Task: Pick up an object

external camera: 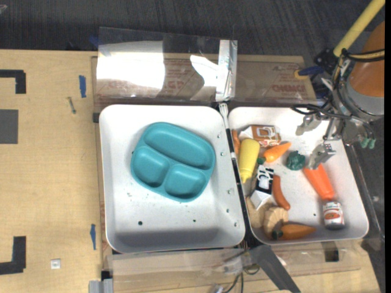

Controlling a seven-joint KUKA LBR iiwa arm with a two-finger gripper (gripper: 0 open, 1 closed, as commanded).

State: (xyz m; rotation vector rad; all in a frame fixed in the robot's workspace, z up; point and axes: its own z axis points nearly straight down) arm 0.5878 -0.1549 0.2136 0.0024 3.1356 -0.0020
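A light wooden tabletop (43, 182) carries two shallow white bins side by side, under dark carpeted floor at the 12 o'clock edge. The left bin (116, 218) holds a teal divided plate (173, 160), lying flat near its centre. The right bin (354, 218) holds a clutter of toy foods: a yellow bottle (247, 157) at its 9 o'clock side, a small orange-and-white box (264, 133) toward 11 o'clock, a dark green piece (295, 160) near the centre, a red sausage (279, 191) below it, an orange carrot (321, 183) at 3 o'clock, a small can (333, 214) at 4 o'clock, and a second carrot (298, 229) at 6 o'clock. The arm enters from 3 o'clock; its tool (320, 144) hangs over the right bin's 2 o'clock region, fingers spread apart with nothing between them, one fingertip just above the top of the orange carrot.
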